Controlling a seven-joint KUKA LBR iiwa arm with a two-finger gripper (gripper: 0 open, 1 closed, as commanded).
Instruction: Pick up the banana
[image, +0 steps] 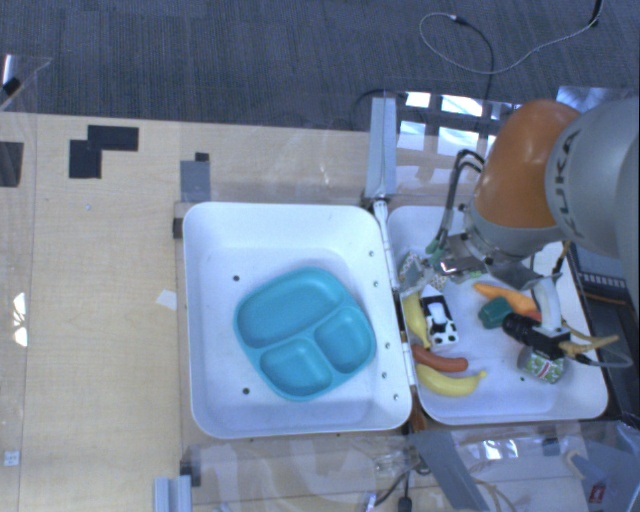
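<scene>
A yellow banana lies curved along the front of the right bin. A second yellow banana-like piece rests against that bin's left wall. My gripper hangs over the bin's back left part, just above and behind the second yellow piece and well behind the front banana. I see nothing held in it. The grey arm with its orange band covers the back of the bin.
In the right bin lie a black-and-white cow toy, a red sausage, an orange carrot, a teal block and a green can. The left bin holds a blue divided plate.
</scene>
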